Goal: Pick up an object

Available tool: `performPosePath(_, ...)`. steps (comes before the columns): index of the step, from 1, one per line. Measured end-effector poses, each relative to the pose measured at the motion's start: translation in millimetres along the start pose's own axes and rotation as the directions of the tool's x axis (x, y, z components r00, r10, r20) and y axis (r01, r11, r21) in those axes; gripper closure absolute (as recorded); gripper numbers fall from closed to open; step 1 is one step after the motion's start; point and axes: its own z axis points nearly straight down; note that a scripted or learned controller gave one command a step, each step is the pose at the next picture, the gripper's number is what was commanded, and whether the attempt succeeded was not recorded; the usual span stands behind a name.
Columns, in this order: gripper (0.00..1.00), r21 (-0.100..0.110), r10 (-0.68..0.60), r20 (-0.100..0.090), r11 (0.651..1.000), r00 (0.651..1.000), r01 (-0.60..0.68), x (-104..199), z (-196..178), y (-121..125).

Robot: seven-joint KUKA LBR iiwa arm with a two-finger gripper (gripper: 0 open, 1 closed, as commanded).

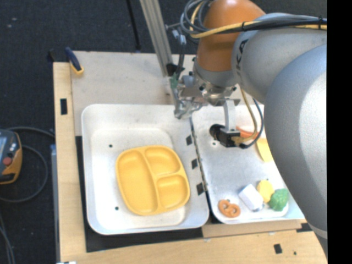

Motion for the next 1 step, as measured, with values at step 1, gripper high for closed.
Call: performPosePath(1,0.00,0.003,0.004,0.002,1.000,1.000,-0.004,-3.5,0.8,-1.0)
